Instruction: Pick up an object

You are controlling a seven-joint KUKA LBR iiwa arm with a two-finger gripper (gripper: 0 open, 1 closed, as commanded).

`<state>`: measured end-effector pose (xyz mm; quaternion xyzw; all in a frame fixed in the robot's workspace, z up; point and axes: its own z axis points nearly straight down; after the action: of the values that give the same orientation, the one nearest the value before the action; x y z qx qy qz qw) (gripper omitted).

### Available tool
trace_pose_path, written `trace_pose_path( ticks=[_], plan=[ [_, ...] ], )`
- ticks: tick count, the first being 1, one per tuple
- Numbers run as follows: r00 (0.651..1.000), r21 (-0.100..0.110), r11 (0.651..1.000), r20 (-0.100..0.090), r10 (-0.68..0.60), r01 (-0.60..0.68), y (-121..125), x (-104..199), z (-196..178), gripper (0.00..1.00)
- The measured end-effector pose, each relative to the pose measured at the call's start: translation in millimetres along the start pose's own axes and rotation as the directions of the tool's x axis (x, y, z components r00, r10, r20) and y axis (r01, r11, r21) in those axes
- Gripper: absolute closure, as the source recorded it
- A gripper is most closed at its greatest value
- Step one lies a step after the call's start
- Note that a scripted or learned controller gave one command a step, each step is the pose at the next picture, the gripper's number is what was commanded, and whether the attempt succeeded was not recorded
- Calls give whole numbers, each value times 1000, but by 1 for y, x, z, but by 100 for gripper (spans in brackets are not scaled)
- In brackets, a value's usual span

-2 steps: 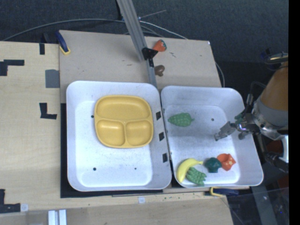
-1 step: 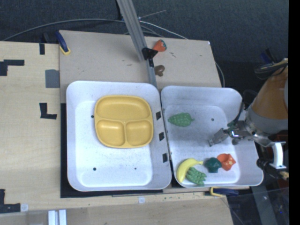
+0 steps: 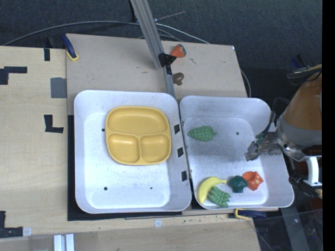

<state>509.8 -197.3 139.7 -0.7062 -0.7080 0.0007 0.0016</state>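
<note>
The gripper point(image 3: 255, 149) is hanging over the right bin point(image 3: 230, 104), near its right wall; whether it is spread or pressed together cannot be told. The toys are lying apart from it: a green leafy piece point(image 3: 201, 134) is sitting to its left in open floor, while an orange-red toy point(image 3: 254, 180), a dark teal toy point(image 3: 238, 183), a yellow banana point(image 3: 207, 186) and a green bumpy toy point(image 3: 219, 196) are crowding the near edge. The left bin point(image 3: 89, 192) is bearing a yellow divided plate point(image 3: 138, 135).
</note>
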Motion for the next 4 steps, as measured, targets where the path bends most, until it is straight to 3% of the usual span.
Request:
trace_pose_path(
  ticks=[3, 4],
  plan=[
    [1000, -8, 1000, 3, 0, 0, 11, 1, -155, 100],
    [1000, -3, 1000, 1, -3, 3, 10, 46, -153, 100]
  ],
)
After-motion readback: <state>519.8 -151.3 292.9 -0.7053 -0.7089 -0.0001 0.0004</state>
